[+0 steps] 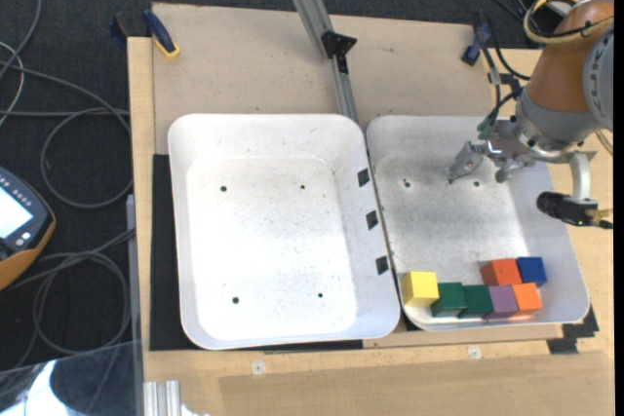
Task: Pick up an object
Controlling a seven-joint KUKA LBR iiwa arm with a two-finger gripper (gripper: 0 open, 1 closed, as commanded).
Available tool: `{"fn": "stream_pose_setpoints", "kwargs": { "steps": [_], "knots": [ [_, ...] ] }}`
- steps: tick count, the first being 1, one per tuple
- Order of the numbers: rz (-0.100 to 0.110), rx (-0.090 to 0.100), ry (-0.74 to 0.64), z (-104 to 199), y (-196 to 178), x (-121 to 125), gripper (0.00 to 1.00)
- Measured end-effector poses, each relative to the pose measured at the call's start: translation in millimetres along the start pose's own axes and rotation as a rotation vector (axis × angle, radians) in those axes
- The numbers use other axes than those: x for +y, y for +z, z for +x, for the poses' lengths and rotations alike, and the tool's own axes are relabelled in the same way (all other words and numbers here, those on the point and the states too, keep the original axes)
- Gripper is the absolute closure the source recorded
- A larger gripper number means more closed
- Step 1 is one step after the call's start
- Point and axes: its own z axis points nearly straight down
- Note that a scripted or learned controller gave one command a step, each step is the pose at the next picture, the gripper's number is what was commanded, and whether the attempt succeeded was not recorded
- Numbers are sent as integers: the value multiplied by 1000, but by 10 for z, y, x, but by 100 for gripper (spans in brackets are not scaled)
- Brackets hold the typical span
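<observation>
you see the arm (570, 63), grey with an orange band, reaching in from the right over the upper part of the right bin (439, 229). its pincer (482, 166) hangs above the bin floor with the two fingers spread apart and nothing between them. the blocks lie well apart from it, clustered along the near edge of the same bin: a yellow block (421, 286) at the left end, just beside a dark green block (449, 297), then a second green block (477, 299), a purple block (503, 301) and an orange block (526, 297); behind these you find a red block (503, 271) touching a blue block (531, 269). the left bin (263, 229) sits side by side with the right one on the surface (244, 63), and you can note a slanted metal rail (307, 0) crossing the far side of that surface toward the gap between the bins.
</observation>
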Motion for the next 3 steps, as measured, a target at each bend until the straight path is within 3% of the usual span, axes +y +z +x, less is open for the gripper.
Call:
{"fn": "stream_pose_setpoints", "kwargs": {
  "steps": [1,2,3],
  "knots": [
    [-2,0,0,5,197,1,0],
    [-7,0,0,7,67,16,100],
    [-13,-3,-1,-39,-408,93,100]
  ]
}}
